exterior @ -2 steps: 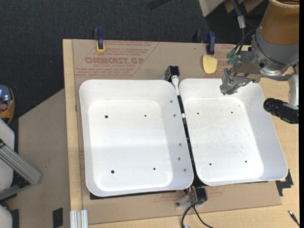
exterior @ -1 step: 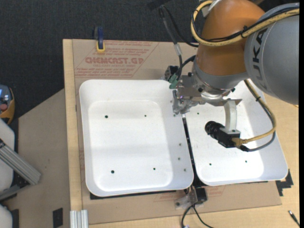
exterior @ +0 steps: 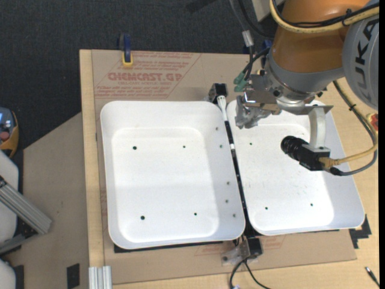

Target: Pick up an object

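The grey-and-orange arm point(exterior: 319, 29) is reaching over the right bin point(exterior: 301, 215), its gripper point(exterior: 248, 118) hovering at the bin's far left corner. No object to pick up is showing between the fingers; their state cannot be told. The left bin point(exterior: 162, 221) is sitting alongside.

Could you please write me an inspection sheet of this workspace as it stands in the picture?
Surface: brown board printed with red lettering, bearing the left bin and the right bin side by side.
Job's things: nothing seen to pick up in either bin; each floor shows small dark dots.
Clutter: blue and yellow clamp on the board's far edge.
Pincer: the pincer hangs over the right bin's far left corner; finger state unclear.
Cables: a yellow and a black cable run near a black cylinder on the arm; another cable trails off the near edge.
Surroundings: dark carpet; metal rail at left.
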Robot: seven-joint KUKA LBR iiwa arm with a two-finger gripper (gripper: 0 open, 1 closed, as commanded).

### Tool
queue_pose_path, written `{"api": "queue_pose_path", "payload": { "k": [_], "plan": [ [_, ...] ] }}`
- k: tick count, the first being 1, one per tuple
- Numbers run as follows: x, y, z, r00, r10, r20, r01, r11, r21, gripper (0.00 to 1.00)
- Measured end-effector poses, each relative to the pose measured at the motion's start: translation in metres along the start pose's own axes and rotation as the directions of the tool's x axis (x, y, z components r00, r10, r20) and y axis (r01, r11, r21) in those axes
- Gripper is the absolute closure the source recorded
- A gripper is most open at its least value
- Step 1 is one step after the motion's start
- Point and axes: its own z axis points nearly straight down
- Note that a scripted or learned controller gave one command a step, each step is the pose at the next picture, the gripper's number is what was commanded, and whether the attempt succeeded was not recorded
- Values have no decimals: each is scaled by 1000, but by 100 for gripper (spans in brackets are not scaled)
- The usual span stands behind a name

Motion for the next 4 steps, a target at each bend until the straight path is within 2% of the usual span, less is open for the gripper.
{"api": "queue_pose_path", "payload": {
  "k": [1, 2, 3, 4],
  "plan": [
    [-24, 9, 2, 1000, 3, 2, -3, 1000, 4, 100],
    [-43, 13, -35, 1000, 2, 1, -2, 1000, 1, 100],
    [-4, 19, 78, 1000, -3, 0, 3, 1000, 19, 100],
    [3, -7, -126, 1000, -2, -3, 2, 1000, -11, 100]
  ]
}}
